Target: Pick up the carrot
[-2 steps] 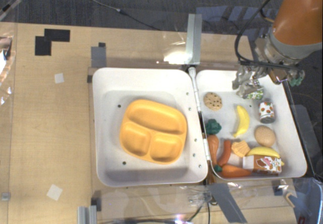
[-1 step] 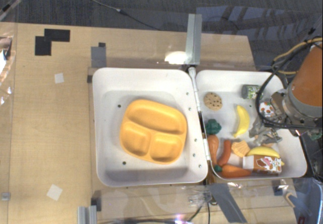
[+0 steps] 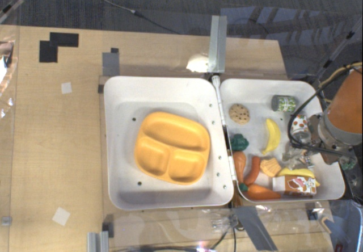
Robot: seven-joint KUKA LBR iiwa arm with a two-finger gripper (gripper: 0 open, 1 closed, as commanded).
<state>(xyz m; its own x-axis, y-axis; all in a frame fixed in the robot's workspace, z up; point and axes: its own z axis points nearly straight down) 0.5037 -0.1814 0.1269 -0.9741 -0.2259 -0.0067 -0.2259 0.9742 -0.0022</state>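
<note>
An orange carrot with a green end lies along the front wall of the right bin. A second orange, carrot-like piece sits by the bin's left wall, just below a dark green leafy piece. A red-orange sausage-like piece leans between them. My gripper hangs over the right side of this bin, right of the carrots and apart from them. The arm's orange band is above it at the right edge. Nothing shows in the gripper.
The right bin also holds a cookie, a banana, a green can, a cracker and a small carton close under the gripper. The left bin holds a yellow divided plate.
</note>
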